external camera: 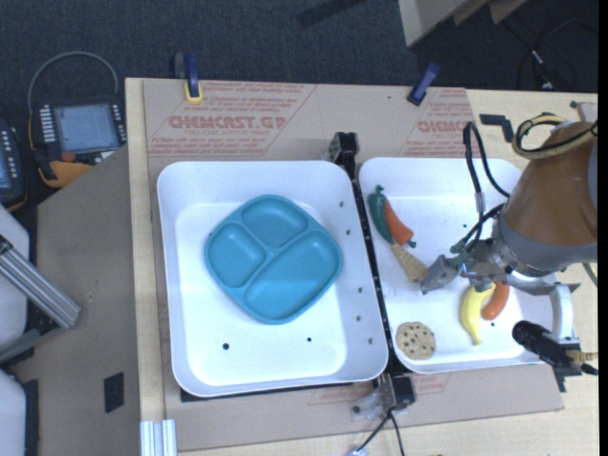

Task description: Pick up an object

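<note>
1. We see the tool (445, 275) low in the right white bin (432, 180); we cannot tell its state.
2. At its 3 o'clock, just beside it, lie a yellow plastic banana (470, 317) and an orange sausage-shaped toy (495, 301).
3. At 9 o'clock, touching or nearly so, lies a tan waffle cone (410, 263).
4. At 11 o'clock sit an orange carrot (398, 226) and a green pepper (381, 209).
5. At 7 o'clock lies a round speckled cookie (415, 339).
6. Farther off at 9 o'clock, the left white bin (180, 255) holds a blue divided plastic plate (274, 257).
</note>
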